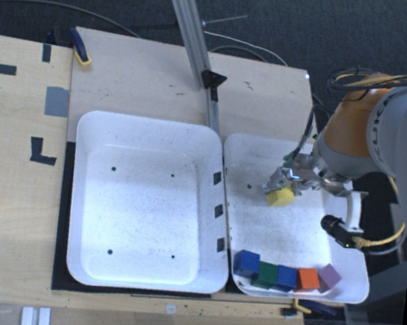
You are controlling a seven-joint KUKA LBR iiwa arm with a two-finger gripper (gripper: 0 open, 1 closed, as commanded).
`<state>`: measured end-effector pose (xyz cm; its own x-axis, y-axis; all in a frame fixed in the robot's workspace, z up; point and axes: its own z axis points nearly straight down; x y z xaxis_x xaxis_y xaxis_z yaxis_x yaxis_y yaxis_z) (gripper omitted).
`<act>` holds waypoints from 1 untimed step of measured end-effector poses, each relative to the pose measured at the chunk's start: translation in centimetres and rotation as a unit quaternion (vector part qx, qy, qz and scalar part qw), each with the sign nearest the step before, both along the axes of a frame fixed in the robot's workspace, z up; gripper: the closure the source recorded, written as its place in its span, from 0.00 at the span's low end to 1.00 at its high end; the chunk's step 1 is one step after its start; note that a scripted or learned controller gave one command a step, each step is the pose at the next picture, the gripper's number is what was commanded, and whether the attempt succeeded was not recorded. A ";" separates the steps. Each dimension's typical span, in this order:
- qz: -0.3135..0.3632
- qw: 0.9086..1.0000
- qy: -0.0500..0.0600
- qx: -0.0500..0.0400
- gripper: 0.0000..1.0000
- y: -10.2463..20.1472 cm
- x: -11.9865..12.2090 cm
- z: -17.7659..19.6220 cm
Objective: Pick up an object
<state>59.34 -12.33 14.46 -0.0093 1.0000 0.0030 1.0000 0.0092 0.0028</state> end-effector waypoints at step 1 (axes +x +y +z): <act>0.000 1.000 0.002 0.000 1.00 7.4 -4.4 5.0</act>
<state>54.91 -4.96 19.43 -0.0089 1.0000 0.0038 1.0000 0.0089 -0.0014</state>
